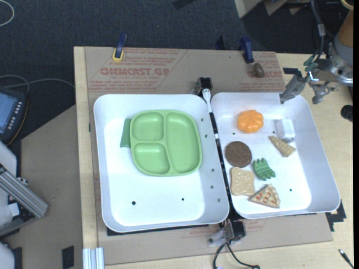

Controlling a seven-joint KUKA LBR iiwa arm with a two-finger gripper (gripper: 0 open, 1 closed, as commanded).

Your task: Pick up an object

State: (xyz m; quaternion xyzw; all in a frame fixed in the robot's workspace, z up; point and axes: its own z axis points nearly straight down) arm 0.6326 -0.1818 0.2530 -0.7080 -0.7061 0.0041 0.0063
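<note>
- Hovering at the upper right of the camera view, the pincer (pixel 303 89) is hanging just past the far right corner of the right bin (pixel 320 150), its two fingers spread wide with nothing between them.
- One finger (pixel 290 89) is pointing down over the bin's far rim, while the other is sitting farther right, over the table (pixel 90 122).
- Inside the right bin, toy food pieces are lying loose: an orange pumpkin (pixel 250 121) is resting near the far end, and a small white block (pixel 286 128) is sitting just to its right.
- A tan cone (pixel 282 145) is lying just in front of the white block, nearly touching it.
- A brown round cookie (pixel 238 153) is sitting in front of the pumpkin, with a green broccoli piece (pixel 262 168) just to its right.
- A slice of toast (pixel 242 181) is lying in front of the cookie, touching it or nearly so, and a pizza slice (pixel 266 196) is resting at the toast's near right corner.
- In the left bin (pixel 112 195), a green divided plate (pixel 166 142) is lying flat toward the far half, well apart from the pincer.
- Two clamps, one yellow (pixel 119 49) and one blue (pixel 245 49), are gripping the far edge of the table.
</note>
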